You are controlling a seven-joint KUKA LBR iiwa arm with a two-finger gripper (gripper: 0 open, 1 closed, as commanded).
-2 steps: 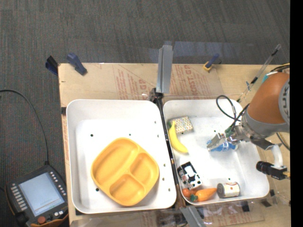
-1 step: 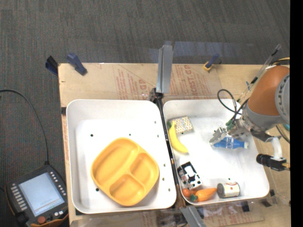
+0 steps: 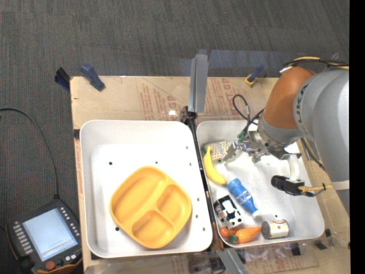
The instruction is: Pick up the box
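One box (image 3: 219, 151) beside banana (image 3: 213, 168) (tool (image 3: 242, 147) adjacent).

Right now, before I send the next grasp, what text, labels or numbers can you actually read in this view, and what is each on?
"KU": dark vertical letters on the arm's orange band, cut off by the grey casing.
Red print on the cardboard sheet under the bins: reversed and faint, unreadable.
Label on the blue bottle: too small to read.
Black-and-white box: markings too blurred.
Pendant screen: glare, nothing legible.
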